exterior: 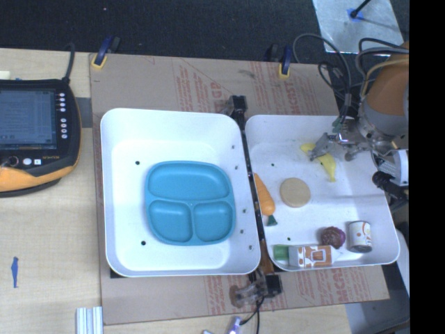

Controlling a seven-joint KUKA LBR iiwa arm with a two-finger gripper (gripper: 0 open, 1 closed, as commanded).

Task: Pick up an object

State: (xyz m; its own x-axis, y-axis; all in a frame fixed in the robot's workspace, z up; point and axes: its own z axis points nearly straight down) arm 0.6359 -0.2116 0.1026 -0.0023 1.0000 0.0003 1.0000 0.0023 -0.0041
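My gripper (332,152) hangs over the back of the right bin (379,211), reaching in from the right. Its two fingers are spread open, straddling a yellow banana (327,166) that lies on the bin floor just below them. Nothing is held between them. In the same bin lie an orange carrot (264,196) along the left wall, a tan round disc (295,192) in the middle, a dark purple fruit (332,237), a small can (359,236) and a green and orange box (304,256) along the front wall.
The left bin (118,158) holds a blue divided plate (189,202). A control tablet (31,131) sits at the bench's left edge. Cables (327,54) loop behind the right bin. Clamps (284,67) hold the cardboard base at the back.
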